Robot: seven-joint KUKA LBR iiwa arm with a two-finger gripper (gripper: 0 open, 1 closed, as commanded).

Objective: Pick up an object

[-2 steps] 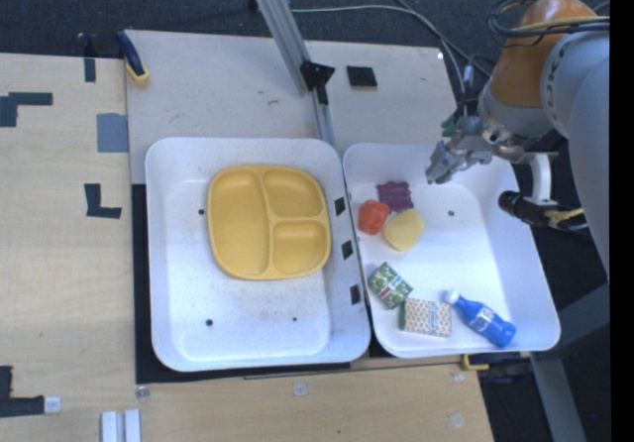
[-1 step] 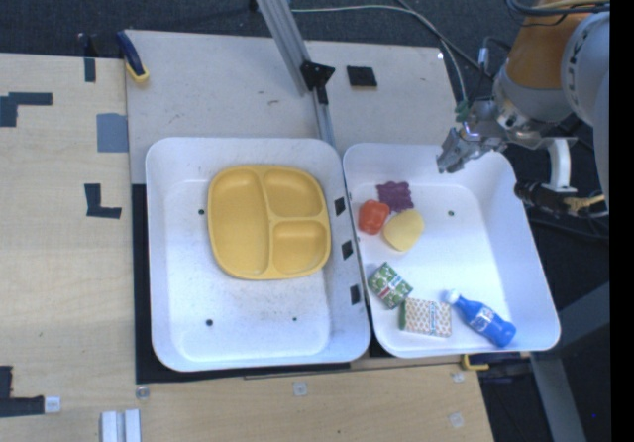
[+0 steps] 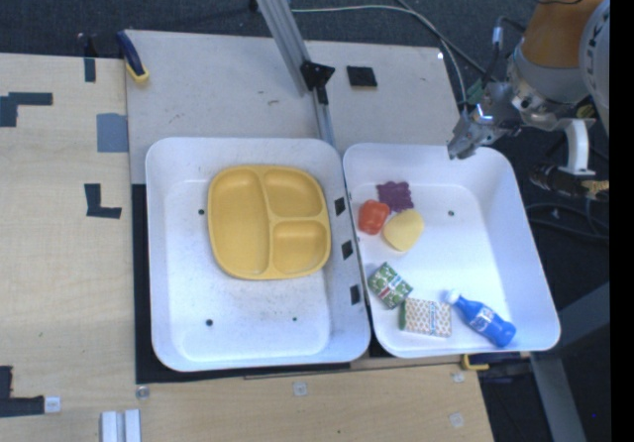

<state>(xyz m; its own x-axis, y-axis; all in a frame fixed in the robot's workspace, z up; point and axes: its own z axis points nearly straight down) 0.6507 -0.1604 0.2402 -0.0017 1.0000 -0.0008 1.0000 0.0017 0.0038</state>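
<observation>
The right bin (image 3: pixel 495 232) holds several small items: a purple piece (image 3: pixel 395 194), an orange-red piece (image 3: pixel 372 217), a pale yellow piece (image 3: pixel 403 230), a green packet (image 3: pixel 389 284), a patterned pink-and-white packet (image 3: pixel 426 317) and a blue bottle with a white cap (image 3: pixel 482 319). My gripper (image 3: pixel 464 145) hangs over the far right corner of this bin, above its rim and well away from all the items. Nothing shows between its tips.
A yellow divided plate (image 3: pixel 269 222) lies in the left bin (image 3: pixel 178 331). A metal pole (image 3: pixel 282 24) slants down to the gap between the bins. Cables run over the dark floor at the back. The arm's orange band (image 3: pixel 570 34) stands at the right.
</observation>
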